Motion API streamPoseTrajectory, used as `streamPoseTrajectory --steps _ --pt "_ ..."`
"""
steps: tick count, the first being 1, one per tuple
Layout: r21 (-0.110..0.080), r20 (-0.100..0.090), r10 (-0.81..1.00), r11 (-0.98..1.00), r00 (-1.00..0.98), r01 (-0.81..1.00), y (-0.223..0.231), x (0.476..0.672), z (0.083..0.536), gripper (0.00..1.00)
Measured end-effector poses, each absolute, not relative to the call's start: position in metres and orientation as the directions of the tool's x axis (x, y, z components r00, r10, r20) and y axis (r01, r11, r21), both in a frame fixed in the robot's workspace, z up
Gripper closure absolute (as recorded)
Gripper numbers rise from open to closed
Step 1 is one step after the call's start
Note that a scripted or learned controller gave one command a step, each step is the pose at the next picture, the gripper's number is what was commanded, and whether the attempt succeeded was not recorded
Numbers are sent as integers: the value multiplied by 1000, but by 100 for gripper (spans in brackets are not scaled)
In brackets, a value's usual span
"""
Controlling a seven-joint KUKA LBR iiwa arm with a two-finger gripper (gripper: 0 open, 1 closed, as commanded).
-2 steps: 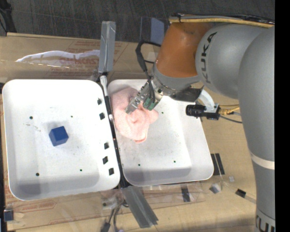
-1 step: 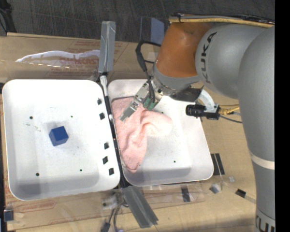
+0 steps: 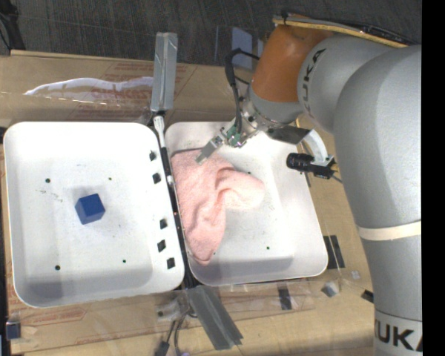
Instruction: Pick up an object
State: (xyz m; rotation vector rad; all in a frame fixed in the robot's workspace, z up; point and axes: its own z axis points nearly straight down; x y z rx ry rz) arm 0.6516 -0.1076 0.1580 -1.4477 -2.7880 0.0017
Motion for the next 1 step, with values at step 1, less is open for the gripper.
streamPoseTrajectory --steps 1 --pt "-1 1 753 658 -658 753 -98 657 145 0"
